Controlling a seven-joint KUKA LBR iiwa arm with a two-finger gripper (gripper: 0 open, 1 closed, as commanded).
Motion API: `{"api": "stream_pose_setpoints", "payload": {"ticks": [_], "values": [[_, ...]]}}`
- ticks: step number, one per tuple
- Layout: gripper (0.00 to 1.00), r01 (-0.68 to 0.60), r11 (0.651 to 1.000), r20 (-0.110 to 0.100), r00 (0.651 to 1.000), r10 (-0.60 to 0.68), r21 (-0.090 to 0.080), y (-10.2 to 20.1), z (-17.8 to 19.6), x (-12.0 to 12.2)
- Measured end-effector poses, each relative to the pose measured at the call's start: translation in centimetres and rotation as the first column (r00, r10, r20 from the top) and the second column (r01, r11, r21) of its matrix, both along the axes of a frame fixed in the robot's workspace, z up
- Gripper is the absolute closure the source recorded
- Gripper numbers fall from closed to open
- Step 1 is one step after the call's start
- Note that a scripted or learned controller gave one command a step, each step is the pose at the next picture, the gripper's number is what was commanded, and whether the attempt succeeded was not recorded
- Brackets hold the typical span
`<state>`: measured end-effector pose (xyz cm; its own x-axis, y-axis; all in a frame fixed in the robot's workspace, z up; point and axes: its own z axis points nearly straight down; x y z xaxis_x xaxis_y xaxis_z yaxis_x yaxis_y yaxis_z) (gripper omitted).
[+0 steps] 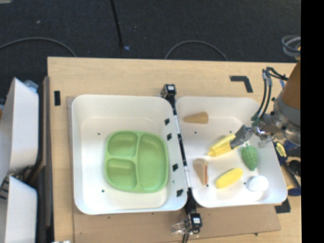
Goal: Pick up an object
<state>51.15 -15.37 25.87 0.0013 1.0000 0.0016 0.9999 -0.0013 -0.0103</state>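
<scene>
Within the right bin point(263, 199), jaws point(242, 136) clamp a yellow block point(221, 146), its long axis slanting lower-left to upper-right.

So the right bin point(223, 199) has a bunch of stuff: a tan wedge point(196, 118) near the back, a yellow block point(221, 146) lying tilted mid-bin, a bumpy green piece point(249, 157) just beside it, another yellow chunk point(229, 178) near the front, a white ball point(257, 184), and a tan-and-red slice point(201, 170).
</scene>
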Motion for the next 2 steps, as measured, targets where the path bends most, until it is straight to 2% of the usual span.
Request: {"api": "stream_pose_setpoints", "payload": {"ticks": [1,2], "values": [[0.0,-0.003,1.0,0.012,1.0,0.003,-0.002,0.0,0.6,0.2],[0.0,0.0,1.0,0.007,1.0,0.0,-0.003,-0.3,-4.5,1.2]]}}
